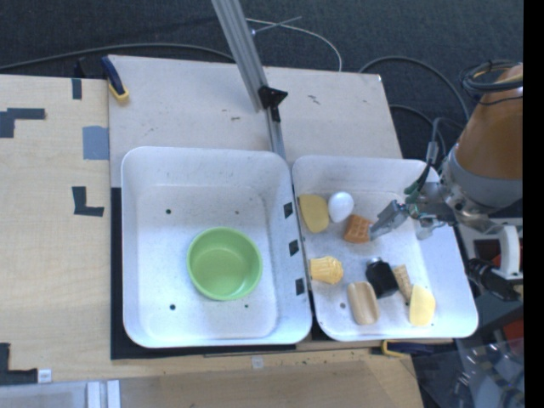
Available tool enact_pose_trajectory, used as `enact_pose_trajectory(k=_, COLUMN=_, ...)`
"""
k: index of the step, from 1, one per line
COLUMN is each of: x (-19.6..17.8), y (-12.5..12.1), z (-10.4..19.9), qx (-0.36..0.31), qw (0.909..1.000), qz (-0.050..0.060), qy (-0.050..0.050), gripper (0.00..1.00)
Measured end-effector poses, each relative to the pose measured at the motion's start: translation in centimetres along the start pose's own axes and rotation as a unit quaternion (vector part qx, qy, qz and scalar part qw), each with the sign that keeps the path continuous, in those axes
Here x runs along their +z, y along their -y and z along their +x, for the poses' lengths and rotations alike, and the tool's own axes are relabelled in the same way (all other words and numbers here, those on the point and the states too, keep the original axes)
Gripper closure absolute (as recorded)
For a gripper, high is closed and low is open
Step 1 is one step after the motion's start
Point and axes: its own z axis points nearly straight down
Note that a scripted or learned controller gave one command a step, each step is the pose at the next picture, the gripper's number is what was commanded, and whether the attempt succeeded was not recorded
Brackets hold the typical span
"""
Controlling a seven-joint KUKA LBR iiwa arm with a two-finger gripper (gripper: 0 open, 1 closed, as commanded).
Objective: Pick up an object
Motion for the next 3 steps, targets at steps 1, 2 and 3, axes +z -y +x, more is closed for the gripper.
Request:
enact_pose_trajectory(k=1, x=0.0, y=0.0, z=0.0, qx=0.000, qw=1.0000, qz=0.000, qy=0.000, gripper=0.00)
enact_pose_trajectory(k=2, x=6.0, y=-0.1, z=0.9, qx=0.000, qw=1.0000, qz=0.003, qy=0.000, gripper=0.00)
enact_pose_trajectory(k=3, x=10.4, y=-0.2, z=1.0, qx=0.001, qw=1.0000, qz=0.003, qy=0.000, gripper=0.00)
